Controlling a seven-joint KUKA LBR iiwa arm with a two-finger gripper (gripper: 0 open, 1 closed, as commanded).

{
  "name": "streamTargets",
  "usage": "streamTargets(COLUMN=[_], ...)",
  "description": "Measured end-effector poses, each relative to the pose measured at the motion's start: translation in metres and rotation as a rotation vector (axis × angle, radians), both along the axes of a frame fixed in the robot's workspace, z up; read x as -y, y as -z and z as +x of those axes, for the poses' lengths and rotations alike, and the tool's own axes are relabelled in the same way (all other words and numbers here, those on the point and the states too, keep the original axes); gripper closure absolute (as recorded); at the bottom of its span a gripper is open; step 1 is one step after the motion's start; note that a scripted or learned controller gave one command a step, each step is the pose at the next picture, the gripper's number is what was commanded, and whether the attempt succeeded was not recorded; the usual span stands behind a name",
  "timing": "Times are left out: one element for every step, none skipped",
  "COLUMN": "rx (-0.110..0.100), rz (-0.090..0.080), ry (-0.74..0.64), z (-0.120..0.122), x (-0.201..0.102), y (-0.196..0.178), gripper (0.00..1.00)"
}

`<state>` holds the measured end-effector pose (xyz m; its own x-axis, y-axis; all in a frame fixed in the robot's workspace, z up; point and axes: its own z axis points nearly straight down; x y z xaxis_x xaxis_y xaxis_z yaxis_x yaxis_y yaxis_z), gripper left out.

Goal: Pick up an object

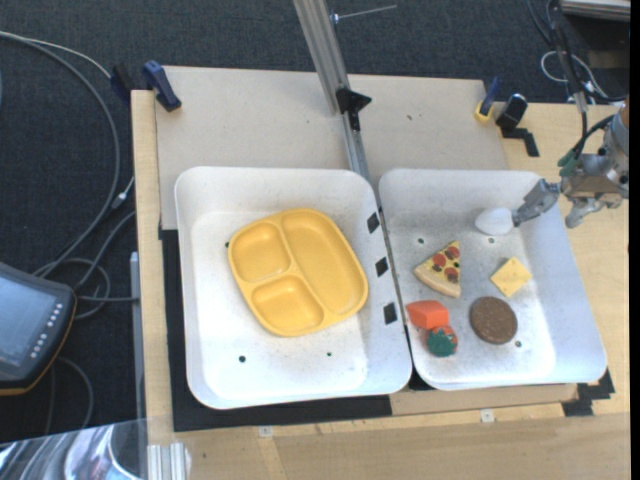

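The right bin (565, 278) holds several toy foods. A white rounded piece (493, 221) lies at the back, with a pizza slice (441, 268) and a yellow cheese block (511, 276) in the middle. Toward the front are a brown round cookie (493, 320), an orange-red block (428, 314) and a small green-and-red piece (442, 341). My gripper (546, 218) hangs over the bin's back right part, fingers spread open with nothing between them. Its left finger (530, 206) ends just right of the white piece.
A yellow three-compartment plate (296, 270) lies in the left bin (200, 268). A metal pole (320, 28) rises behind the bins. Clamps (512, 113) sit at the bench's back corners, and cables run along the right.
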<state>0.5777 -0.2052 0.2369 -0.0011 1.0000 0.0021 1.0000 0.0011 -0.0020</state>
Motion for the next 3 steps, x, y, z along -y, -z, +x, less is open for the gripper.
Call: streamTargets(rx=[0.0,-0.006,-0.005], rz=[0.0,0.001,0.001], ry=[0.0,-0.001,0.001], z=[0.0,-0.002,-0.004], x=[0.0,-0.01,-0.005], y=[0.0,0.058,0.102], gripper=[0.0,0.0,0.0])
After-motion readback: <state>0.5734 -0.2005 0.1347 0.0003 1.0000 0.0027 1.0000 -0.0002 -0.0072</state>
